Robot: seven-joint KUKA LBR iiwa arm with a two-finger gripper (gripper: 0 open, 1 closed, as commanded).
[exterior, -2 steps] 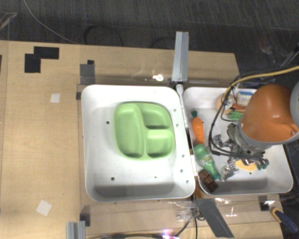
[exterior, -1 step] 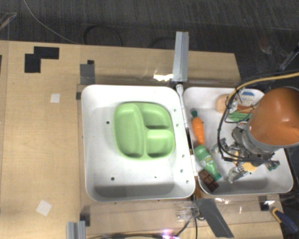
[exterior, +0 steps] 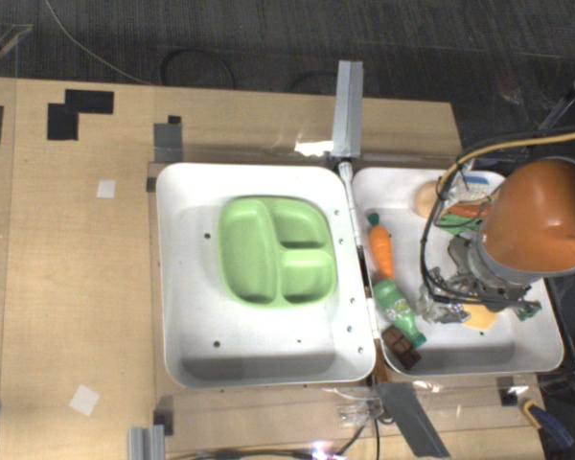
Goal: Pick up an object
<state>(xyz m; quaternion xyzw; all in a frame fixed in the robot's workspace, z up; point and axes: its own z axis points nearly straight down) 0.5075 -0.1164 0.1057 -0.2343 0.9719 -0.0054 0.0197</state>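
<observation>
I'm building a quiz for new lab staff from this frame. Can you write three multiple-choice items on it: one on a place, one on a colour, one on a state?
1. Where does the divided plate lie?
A. left bin
B. right bin
C. on the bench

2. What colour is that plate?
A. orange
B. green
C. brown

3. How does the carrot lie?
A. held up in the air
B. on the plate
C. flat in the right bin, near its left wall

Key: 1 A, it sits mid left bin. 2 B, light green all over. 3 C, it rests beside the wall, apart from the gripper.
</observation>
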